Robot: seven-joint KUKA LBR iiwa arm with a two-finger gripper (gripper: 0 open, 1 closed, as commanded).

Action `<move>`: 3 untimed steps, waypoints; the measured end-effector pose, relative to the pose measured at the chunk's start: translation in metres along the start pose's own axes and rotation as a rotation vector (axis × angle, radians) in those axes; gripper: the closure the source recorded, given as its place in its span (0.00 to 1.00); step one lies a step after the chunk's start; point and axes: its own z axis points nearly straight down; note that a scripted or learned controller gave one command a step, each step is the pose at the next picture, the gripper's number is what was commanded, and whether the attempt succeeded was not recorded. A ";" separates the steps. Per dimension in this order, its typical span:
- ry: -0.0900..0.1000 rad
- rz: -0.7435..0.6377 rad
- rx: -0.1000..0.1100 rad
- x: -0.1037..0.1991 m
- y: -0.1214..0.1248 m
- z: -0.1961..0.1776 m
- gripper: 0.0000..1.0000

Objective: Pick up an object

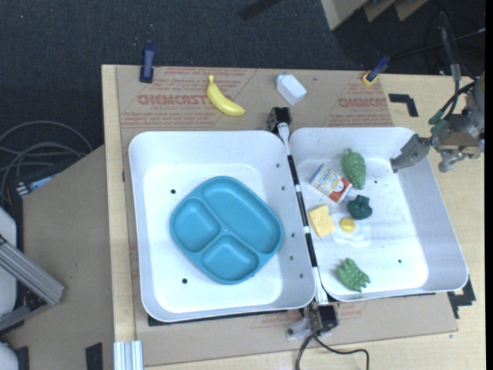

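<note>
the small toys are sitting together on the left side of the right bin point(431, 230), near the middle of the frame: a little box point(328, 183), a cheese piece point(321, 221), a dark green toy point(359, 207). the gripper point(406, 157) is hanging over that bin's upper right edge, maybe getting ready to reach in; i cannot tell how the jaws are set. the blue plate point(224, 227) is lying alone in the left bin point(154, 168).

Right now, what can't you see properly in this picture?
1. The hand: small and dark at the right bin's edge, so open or shut is unclear.
2. The arm behind it: cut off by the camera view's right edge.
3. The little carton: its printing is too small to read.
4. The fried egg: white blurs into the white bin.
</note>
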 end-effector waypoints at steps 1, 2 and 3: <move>0.001 -0.001 0.002 0.054 0.018 0.093 0.00; -0.004 0.002 -0.004 0.046 0.019 0.196 0.00; -0.003 0.002 -0.006 0.047 0.020 0.185 1.00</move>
